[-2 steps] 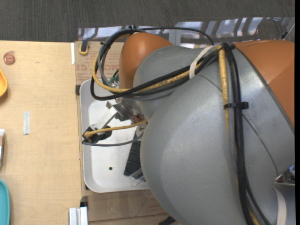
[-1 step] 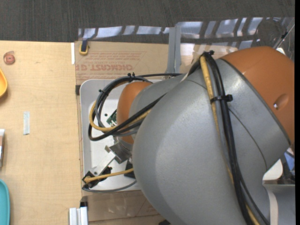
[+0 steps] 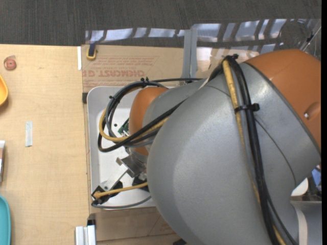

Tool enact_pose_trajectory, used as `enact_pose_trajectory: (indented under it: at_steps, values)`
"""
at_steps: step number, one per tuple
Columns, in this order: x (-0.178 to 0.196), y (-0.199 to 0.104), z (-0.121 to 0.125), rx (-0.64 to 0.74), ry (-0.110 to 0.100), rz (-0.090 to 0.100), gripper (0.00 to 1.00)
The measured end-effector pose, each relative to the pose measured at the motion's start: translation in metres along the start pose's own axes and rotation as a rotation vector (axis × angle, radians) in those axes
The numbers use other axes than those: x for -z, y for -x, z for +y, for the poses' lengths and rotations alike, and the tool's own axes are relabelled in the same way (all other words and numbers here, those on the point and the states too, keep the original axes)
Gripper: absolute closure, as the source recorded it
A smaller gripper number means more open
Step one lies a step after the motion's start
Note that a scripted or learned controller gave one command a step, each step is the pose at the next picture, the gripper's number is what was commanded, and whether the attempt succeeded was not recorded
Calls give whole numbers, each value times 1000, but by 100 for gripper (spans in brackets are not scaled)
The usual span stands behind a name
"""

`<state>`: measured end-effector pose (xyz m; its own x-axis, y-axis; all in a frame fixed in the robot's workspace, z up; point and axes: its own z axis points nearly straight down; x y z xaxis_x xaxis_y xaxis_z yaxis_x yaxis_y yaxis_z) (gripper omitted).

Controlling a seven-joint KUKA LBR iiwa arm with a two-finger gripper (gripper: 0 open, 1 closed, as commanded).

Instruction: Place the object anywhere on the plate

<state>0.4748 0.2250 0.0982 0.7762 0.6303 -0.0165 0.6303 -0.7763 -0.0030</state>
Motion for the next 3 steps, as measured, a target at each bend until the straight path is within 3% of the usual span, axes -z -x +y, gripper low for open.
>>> enact_pose_trajectory:
  at_steps: [1, 2, 3]
  values:
    - [127, 2, 4, 142, 5, 10, 100]
    - [127, 2, 4, 142, 4, 10, 0]
    - [113, -43, 33, 486, 7, 9, 0]
